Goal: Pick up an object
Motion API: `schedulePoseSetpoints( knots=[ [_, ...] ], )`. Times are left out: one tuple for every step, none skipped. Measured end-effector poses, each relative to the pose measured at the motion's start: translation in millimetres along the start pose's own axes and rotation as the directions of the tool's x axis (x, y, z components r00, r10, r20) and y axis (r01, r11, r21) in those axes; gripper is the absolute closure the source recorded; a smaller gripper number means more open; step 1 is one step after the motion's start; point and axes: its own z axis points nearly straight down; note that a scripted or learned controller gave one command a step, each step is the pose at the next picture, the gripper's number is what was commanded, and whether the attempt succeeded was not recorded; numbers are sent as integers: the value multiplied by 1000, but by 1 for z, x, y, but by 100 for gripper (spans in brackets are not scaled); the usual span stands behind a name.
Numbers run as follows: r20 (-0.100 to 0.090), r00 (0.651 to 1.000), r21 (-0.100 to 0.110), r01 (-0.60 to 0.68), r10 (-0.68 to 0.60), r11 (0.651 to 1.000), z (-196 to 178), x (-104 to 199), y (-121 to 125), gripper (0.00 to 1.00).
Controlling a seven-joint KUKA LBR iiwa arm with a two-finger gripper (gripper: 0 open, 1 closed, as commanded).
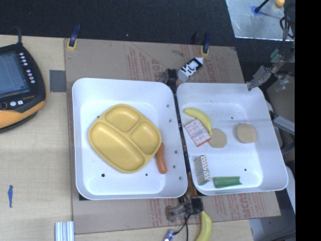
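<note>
- Camera view, seen from above: two white bins sit side by side on a cardboard-covered bench (150, 59), with the left bin (83, 134) holding a yellow divided tray (125, 137) and an orange carrot-like piece (161, 159) touching its right edge.
- The right bin (261, 149) carries your likeliest targets: a banana (198, 118), a red-and-white packet (196, 132) just below it, two tan discs (217, 138) (246, 133), a patterned packet (201, 168) and a green piece (226, 182).
- The gripper (261, 77), dim at the bin's far right corner, is too blurred for you to tell whether the claw is spread or closed; nothing shows between its fingers.
- You do best choosing the right-hand disc: it lies apart from its neighbours, giving clear room around it.
- A teach pendant (17, 87) rests at the bench's left; a second banana (204, 227) lies outside the bins, near the front.
</note>
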Motion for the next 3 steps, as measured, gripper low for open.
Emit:
schedulePoseSetpoints(
  knots=[
    [-1,1000,3,3,-3,1000,130,-3,30,0],
    [0,1000,2,3,-3,1000,140,53,31,0],
    [4,1000,-7,2,-2,1000,176,94,20,0]
  ],
)
